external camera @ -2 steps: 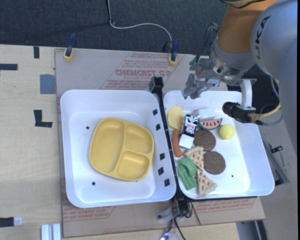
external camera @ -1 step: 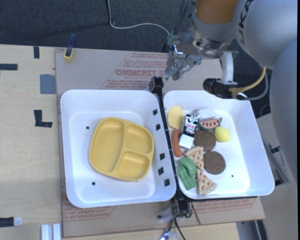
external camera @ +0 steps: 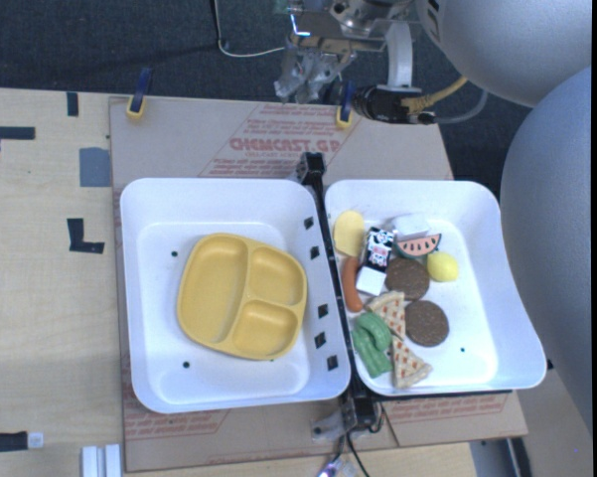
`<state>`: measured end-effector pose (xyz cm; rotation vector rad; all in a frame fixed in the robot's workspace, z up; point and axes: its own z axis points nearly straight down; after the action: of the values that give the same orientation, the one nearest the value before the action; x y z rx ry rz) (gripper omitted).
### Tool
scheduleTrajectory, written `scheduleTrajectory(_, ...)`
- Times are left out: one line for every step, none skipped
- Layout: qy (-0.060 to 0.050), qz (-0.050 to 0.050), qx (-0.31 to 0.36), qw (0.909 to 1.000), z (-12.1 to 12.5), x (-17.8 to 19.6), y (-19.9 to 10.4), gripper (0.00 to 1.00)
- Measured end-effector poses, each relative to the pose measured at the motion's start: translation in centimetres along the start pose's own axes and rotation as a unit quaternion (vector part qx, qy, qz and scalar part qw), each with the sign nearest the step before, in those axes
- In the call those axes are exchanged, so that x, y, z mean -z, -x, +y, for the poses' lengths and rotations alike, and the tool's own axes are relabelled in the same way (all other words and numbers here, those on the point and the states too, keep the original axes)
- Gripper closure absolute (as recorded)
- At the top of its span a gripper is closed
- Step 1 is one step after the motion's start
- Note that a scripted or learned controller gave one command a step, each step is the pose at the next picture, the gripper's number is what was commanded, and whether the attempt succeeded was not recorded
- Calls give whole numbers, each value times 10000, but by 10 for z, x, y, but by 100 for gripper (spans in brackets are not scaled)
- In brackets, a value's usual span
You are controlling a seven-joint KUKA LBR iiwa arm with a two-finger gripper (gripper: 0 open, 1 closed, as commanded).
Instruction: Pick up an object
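You've got the gripper parked way up at the top of the camera view, over the cardboard sheet behind the bins and well apart from anything you could grab. Nothing sits between its fingers, and honestly I can't tell from this angle how wide they stand (the whole thing is a small blurry metallic clump up there).

The stuff you'd want to pick is all in the right bin, bunched toward its left side near the divider. Going roughly top to bottom: a yellow wedge-ish piece, then a little black-and-white carton touching a watermelon slice. A lemon sits just right of those. An orange carrot-like stick runs along the bin's left wall. Two brown cookies are there too, one upper cookie and one lower cookie, near each other. A white block lies just beside the upper cookie. Below that you've got a green leafy thing and a pizza slice, touching, with another tan cracker-looking wedge just above them.

The left bin holds a yellow divided tray, three compartments, lying flat and turned a bit askew.

Two yellow clamps pin the cardboard's far edge, left clamp and right clamp.
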<state>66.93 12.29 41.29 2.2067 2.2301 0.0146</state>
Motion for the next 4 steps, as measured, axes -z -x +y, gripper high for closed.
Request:
scheduleTrajectory(-12, 5, 3, 10000, 0, 70, -89, 100)
scheduleTrajectory(-52, -29, -25, 10000, 0, 75, -84, 100)
scheduleTrajectory(-58, -33, -14, 10000, 0, 85, -84, 100)
scheduleTrajectory(-65, -41, -3, 10000, 0, 94, -85, 100)
